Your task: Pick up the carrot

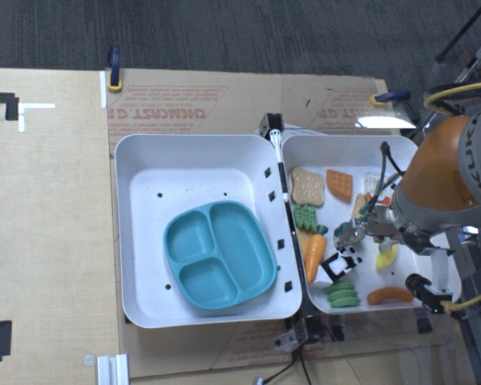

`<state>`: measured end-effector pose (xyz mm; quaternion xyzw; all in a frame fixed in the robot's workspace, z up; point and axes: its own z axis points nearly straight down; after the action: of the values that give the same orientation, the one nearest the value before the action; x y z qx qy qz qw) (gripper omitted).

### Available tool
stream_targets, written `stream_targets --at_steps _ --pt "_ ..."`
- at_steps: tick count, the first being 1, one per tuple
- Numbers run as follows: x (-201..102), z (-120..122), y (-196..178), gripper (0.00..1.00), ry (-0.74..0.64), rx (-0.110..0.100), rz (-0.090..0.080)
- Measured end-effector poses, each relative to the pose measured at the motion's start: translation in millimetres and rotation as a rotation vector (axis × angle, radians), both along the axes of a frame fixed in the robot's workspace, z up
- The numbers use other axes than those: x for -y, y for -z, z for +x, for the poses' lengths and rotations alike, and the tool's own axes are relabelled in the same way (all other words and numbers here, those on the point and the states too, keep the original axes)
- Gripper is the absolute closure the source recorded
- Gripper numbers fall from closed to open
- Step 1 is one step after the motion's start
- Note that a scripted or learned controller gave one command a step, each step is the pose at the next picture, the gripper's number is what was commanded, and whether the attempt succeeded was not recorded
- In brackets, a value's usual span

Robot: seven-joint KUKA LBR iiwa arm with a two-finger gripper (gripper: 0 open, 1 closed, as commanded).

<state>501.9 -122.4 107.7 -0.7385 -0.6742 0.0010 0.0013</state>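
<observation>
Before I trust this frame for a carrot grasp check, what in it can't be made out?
- Gripper: small and cluttered in the camera view; whether it is open or shut can't be told.
- Right bin: its right part is hidden by the arm.
- Yellow item: partly covered by the arm, too small to identify.
- Carrot: in plain view, left of the gripper; contact can't be judged.

The divided plate (220, 253) lies in the left bin (132, 215); the carrot (313, 255) lies in the right bin (349, 147).
</observation>
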Motion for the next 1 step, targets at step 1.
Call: stream_targets --at_steps 1 --pt "-74.0 20.0 -83.6 0.00 0.001 0.002 -0.002"
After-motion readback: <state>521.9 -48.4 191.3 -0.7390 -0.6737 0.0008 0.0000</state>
